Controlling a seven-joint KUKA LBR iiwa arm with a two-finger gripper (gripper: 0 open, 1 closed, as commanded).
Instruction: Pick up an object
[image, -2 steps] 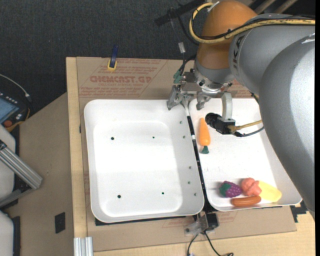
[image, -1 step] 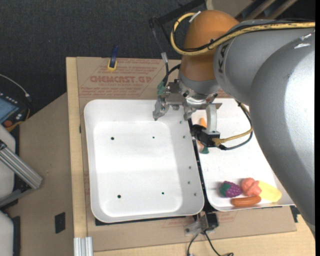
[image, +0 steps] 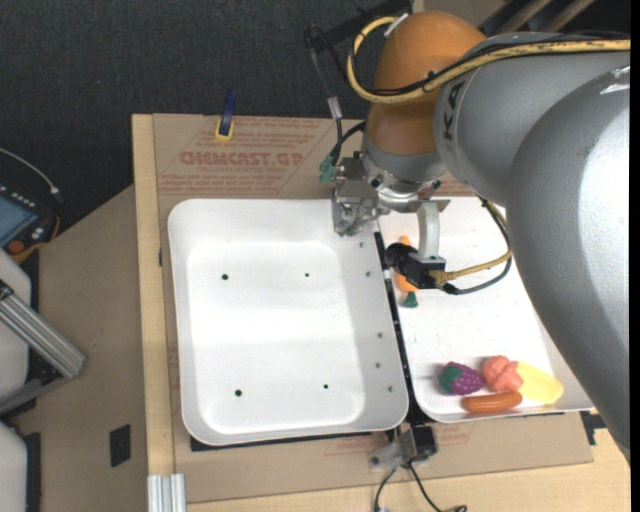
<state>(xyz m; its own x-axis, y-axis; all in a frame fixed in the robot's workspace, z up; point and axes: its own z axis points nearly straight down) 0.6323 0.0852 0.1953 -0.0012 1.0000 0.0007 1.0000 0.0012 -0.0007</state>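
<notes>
The gripper (image: 350, 212) hangs just beside the far left corner of the right bin (image: 470, 320); whether it is spread or closed cannot be told. The grapes (image: 461, 378) and sausage (image: 491, 402) lie along that bin's near rim, well apart from it. Descending here risks striking the rim and grasping nothing.

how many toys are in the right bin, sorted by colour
Right bin:
purple: 1, grape bunch
pink-orange: 1, round fruit
yellow: 1, yellow piece
red: 1, sausage-shaped piece
orange with green: 1, carrot-like piece, partly hidden by the robot
total: 5
</notes>
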